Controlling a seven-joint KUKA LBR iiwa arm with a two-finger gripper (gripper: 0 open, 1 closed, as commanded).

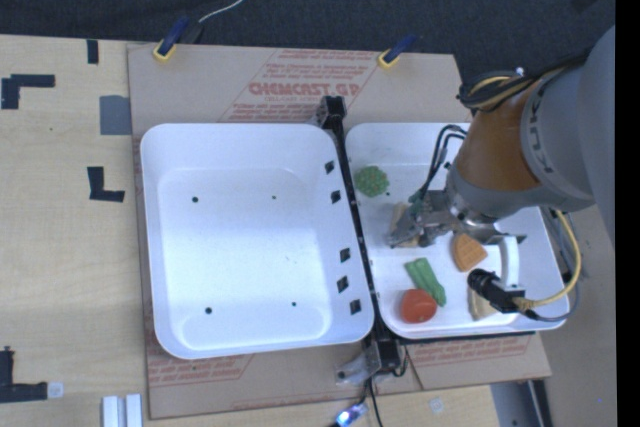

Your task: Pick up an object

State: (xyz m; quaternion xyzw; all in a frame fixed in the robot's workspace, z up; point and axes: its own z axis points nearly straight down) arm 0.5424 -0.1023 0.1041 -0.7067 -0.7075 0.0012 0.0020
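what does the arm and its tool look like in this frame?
Arm: bulky grey casing with a wide orange band above the wrist. Yellow and black cables loop near the band and along the lower side. Tool: small, dark grey metal, with a white block and black cylinder beside it.

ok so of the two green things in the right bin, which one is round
The green ball near the bin's top left, by the divider. The other green piece is long and narrow, lying just above the red tomato.
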